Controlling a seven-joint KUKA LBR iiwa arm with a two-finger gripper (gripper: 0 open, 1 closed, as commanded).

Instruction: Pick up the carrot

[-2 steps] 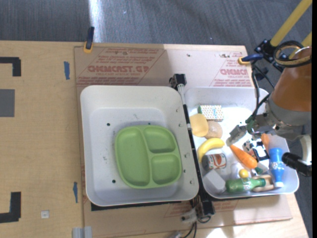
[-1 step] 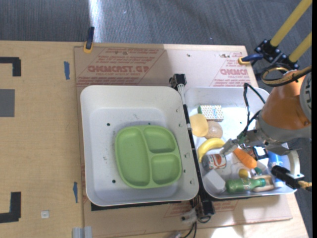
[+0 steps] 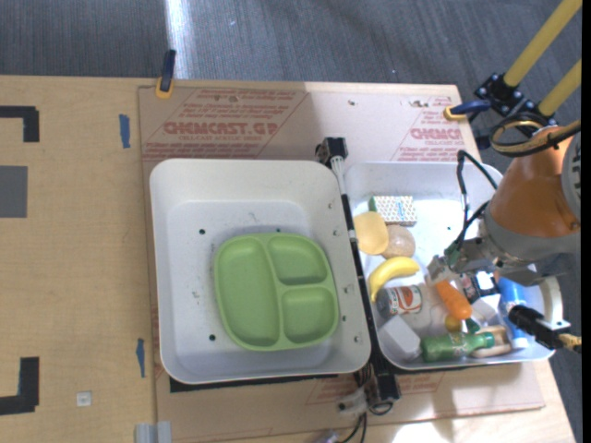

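Two bins sit side by side on the table (image 3: 74, 247). A divided plate (image 3: 275, 290) lies in the left bin (image 3: 185, 210). In the right bin (image 3: 434, 178), a banana (image 3: 393, 273) lies left of the carrot (image 3: 453, 300), with a can (image 3: 404, 300) just before the banana.

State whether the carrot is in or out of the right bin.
In: the carrot lies inside the right bin, among other items.

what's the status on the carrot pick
Claw low over right bin, just above carrot. Carrot lying loose among clutter. Banana and can crowd its left side.
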